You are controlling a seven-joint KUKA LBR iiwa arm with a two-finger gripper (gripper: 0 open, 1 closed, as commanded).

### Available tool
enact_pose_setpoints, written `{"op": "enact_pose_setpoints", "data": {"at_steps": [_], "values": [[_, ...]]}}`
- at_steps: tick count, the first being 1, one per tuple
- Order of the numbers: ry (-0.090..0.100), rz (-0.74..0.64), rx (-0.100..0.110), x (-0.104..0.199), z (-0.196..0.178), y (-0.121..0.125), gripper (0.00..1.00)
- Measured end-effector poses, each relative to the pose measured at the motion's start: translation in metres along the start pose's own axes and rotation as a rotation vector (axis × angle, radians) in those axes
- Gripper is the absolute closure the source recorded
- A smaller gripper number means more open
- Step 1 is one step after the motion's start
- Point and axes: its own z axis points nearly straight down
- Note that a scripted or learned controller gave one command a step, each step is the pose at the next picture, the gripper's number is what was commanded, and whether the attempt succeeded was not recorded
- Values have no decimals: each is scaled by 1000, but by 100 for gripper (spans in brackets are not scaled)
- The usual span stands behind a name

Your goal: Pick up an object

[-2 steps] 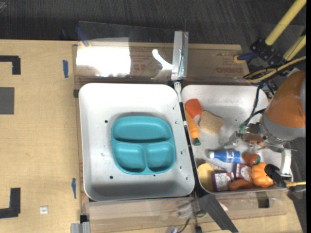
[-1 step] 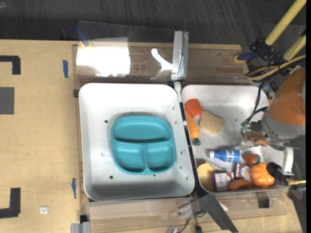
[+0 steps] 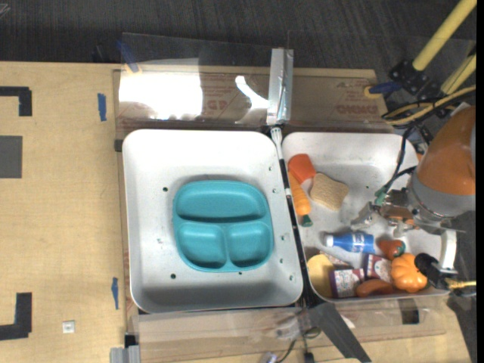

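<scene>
2 white bins (image 3: 144, 203) on wooden bench (image 3: 53, 203), dark carpet behind, gripper (image 3: 378, 210) grip state indiscernible

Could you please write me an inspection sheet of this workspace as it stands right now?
Surface: two white bins; left bin, right bin.
Job's things: in the right bin, orange bottle, tan sponge, blue-capped bottle, small pumpkin, dark jar.
Clutter: teal divided tray in the left bin.
Grippers: gripper low over the right bin.
Cables: black cable by the arm.
Surroundings: cardboard bench, blue tape marks.
</scene>
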Motion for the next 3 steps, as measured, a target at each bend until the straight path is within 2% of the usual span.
{"op": "enact_pose_setpoints", "data": {"at_steps": [1, 2, 3], "values": [[1, -162, 5, 40, 21, 46, 0], [2, -181, 8, 87, 23, 139, 0], [-1, 119, 5, 95, -78, 106, 0]]}}
